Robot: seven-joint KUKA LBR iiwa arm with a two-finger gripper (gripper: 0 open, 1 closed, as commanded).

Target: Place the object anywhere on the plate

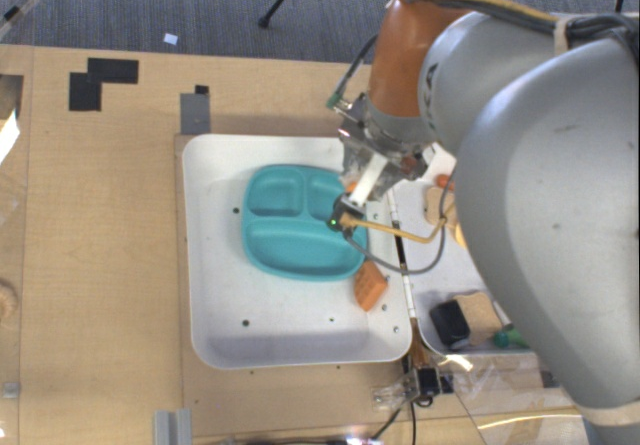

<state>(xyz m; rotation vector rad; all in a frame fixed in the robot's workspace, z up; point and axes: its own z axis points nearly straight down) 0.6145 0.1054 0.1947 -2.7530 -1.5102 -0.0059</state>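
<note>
Loomed largest: the grey KUKA arm (540, 133), bulking behind and to the right of the gripper (348, 213), with the orange band just above the wrist

Lay spread beneath and to the left of the gripper: the left white bin (215, 263)

Sat in that bin, directly under the gripper and stretching away to its left: a teal three-compartment plate (290, 248). Hung over the plate's right rim, gripper pointing down. Could not tell whether it was spread or pressed together, and saw nothing plainly carried by it

Lay below the gripper and slightly to its right, near it: a small orange wedge-like object (369, 286), on the bin floor just beside the plate's lower right corner, perhaps touching the rim but not on the plate

Judged the task not yet done: object off the plate, plate bare. Judged left to do: take hold of the orange object, lift it, carry it the short way over the rim, and let it go in any compartment
</note>
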